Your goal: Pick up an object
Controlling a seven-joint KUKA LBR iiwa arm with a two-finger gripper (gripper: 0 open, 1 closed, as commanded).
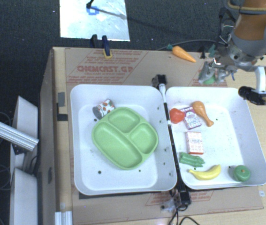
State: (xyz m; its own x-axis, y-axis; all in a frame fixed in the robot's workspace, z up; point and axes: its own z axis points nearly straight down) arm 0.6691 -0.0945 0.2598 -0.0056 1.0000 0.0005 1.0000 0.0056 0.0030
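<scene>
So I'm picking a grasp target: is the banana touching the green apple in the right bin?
Apart. The camera view shows bare white bin floor between the banana and the green apple.

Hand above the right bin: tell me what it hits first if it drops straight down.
Probably the right bin's far rim or the cardboard just behind it; the hand hangs there with something green between its fingers. Depth is unclear.

Pale green divided plate (125, 137) in white left bin (83, 121); red-and-white spotted cup (103, 108) at its ten o'clock. In white right bin (252, 135): yellow banana (205, 173), green apple (241, 173), red-and-white box (194, 142), orange drumstick (201, 111), red tomato (176, 115), green pods (191, 160).
</scene>
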